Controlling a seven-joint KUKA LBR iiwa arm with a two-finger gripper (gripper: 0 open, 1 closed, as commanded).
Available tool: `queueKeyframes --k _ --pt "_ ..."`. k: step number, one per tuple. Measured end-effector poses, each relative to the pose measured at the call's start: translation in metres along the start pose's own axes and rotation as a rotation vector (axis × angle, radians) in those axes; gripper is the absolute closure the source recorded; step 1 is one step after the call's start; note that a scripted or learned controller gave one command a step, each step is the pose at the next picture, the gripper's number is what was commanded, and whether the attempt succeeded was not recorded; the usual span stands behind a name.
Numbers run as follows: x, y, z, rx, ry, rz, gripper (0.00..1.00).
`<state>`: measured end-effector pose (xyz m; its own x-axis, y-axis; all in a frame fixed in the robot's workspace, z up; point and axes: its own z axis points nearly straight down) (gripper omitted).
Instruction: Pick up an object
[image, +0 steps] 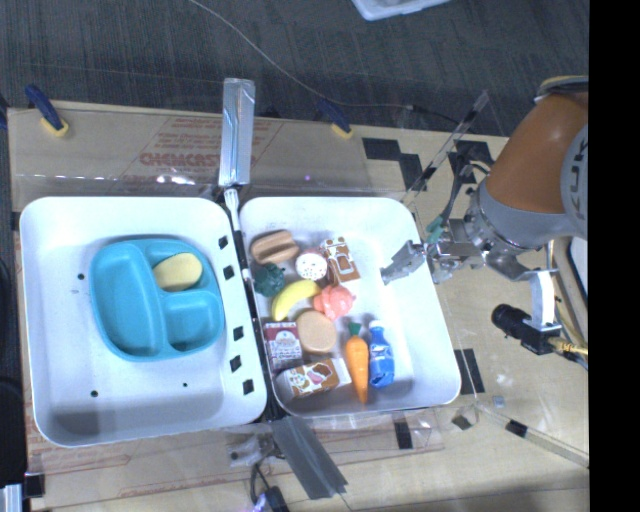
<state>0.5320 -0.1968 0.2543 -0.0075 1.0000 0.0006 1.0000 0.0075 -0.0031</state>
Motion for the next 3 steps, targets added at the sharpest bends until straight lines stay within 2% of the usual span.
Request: queueKeyframes --k 1,2,3 --pt "0.015 -0.01 -0.086 -0.005 -0.001 0.228 0.0" --pt "0.019 0.011 -0.044 0.004 0.0 0.474 0.0" --pt "0.049 -0.034 0.102 0.008 0.001 0.465 0.0"
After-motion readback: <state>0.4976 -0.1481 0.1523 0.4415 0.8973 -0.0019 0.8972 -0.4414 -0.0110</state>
